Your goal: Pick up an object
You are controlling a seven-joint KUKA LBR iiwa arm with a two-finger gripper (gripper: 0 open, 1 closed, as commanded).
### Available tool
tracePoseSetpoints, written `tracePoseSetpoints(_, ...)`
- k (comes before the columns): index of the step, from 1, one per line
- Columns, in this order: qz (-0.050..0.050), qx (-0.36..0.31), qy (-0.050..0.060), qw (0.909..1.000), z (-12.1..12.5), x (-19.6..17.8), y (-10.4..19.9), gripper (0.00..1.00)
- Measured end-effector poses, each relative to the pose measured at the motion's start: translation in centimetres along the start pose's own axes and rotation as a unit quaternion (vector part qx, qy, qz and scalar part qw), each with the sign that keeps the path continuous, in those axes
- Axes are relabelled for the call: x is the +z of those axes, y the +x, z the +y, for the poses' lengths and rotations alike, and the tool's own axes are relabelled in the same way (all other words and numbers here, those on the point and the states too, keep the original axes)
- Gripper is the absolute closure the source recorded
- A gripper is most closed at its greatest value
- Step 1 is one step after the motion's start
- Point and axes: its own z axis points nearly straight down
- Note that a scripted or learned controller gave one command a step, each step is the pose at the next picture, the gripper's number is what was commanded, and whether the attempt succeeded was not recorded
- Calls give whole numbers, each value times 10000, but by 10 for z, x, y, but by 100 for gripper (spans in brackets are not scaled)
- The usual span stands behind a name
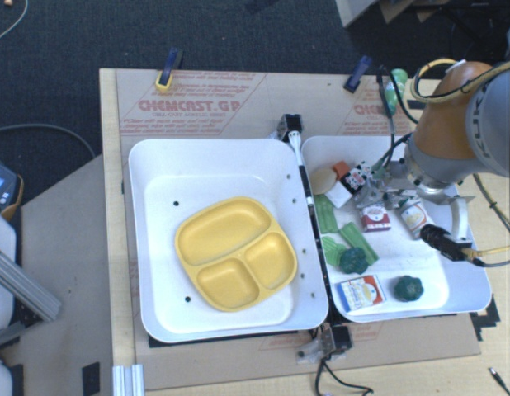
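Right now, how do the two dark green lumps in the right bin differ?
The left lump lies against the light green strips, near the bin's middle; the right lump sits alone on bare white floor, nearer the front rim. The left lump looks slightly bigger. Both are dark green, rounded and bumpy, lying apart from the gripper.

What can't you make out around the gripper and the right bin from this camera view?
- Gripper: the wrist covers it from above, so finger state and contact are unreadable.
- Red and white packet: its print is too small to read.
- Right bin: its upper right part is hidden under the arm.
- Small items by the gripper: too small to identify.
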Motion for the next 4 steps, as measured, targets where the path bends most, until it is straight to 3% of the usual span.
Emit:
tracePoseSetpoints(2, -5, -16, -26, 10000, 6, -109, 19, 100)
tracePoseSetpoints(3, -3, -11, -10, 10000, 7, -120, 19, 100)
tracePoseSetpoints(4, 17, -35, 23, 10000, 8, -110, 76, 100)
